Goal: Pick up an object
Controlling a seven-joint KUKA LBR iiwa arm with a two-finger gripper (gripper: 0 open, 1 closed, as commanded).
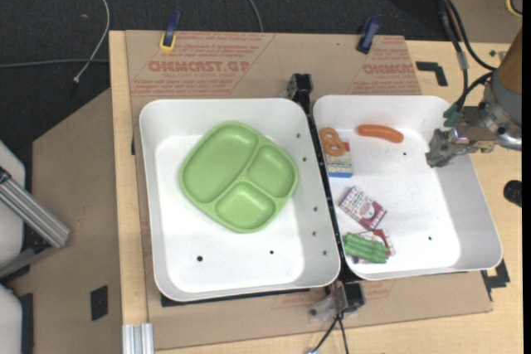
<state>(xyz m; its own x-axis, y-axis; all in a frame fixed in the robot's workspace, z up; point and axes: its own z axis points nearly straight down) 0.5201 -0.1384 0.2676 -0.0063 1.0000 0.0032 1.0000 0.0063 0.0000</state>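
The right bin (465, 253) holds several small items: an orange sausage-shaped toy (380, 132) at the back, a pretzel packet (335, 152) by the left wall, a pink patterned packet (362, 207) in the middle and a green item (366, 248) near the front. My gripper (442, 147) hangs over the right bin's right side, near its far right wall, apart from all of these. The sausage toy lies a short way to its left.
The left bin (166, 178) carries a green three-compartment plate (239, 176). Both bins rest on a cardboard sheet (207, 58) held by blue clamps (171, 29). Cables trail across the dark floor at the back and along the right side.
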